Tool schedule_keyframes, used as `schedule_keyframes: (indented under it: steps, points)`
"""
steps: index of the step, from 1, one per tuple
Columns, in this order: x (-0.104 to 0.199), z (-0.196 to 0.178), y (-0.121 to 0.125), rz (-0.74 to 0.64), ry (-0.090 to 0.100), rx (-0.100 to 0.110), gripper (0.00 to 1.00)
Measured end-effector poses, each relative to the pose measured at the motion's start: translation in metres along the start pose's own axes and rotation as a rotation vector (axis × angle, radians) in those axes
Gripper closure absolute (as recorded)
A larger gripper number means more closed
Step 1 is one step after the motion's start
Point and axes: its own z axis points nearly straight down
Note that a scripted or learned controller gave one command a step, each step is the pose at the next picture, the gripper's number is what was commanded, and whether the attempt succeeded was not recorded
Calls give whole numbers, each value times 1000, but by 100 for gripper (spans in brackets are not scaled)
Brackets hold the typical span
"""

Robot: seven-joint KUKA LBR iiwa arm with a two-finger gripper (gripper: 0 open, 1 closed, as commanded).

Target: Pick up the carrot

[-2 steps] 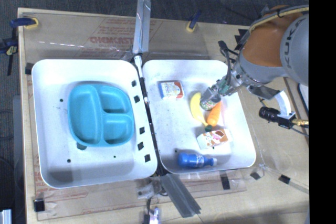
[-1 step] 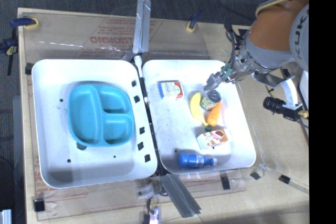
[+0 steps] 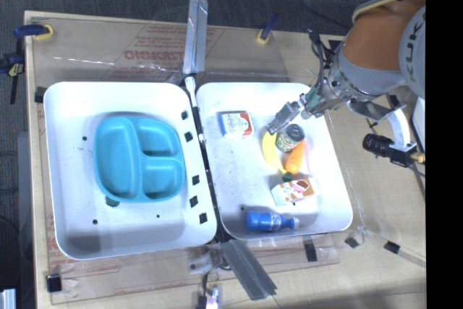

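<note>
The orange carrot (image 3: 295, 158) lies in the right bin (image 3: 239, 177), towards its right side, slanted between a yellow banana (image 3: 270, 150) and the bin wall. A small dark-lidded jar (image 3: 291, 135) sits right at the carrot's upper end. My gripper (image 3: 280, 121) reaches in from the right and hangs just above and left of the jar, over the banana's top end. It is a short way up and left of the carrot and holds nothing that I can see.
A red-and-white carton (image 3: 294, 191) lies just below the carrot, and a blue bottle (image 3: 269, 221) rests at the bin's front edge. Another small carton (image 3: 235, 123) sits upper left. The left bin (image 3: 65, 206) holds a blue divided tray (image 3: 139, 158).
</note>
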Motion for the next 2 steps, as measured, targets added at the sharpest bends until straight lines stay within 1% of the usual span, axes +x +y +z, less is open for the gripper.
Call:
schedule_keyframes:
  steps: [1,2]
  points:
    - [30,147,42,52,2,3,0]
    - [64,78,100,256,1,1,0]
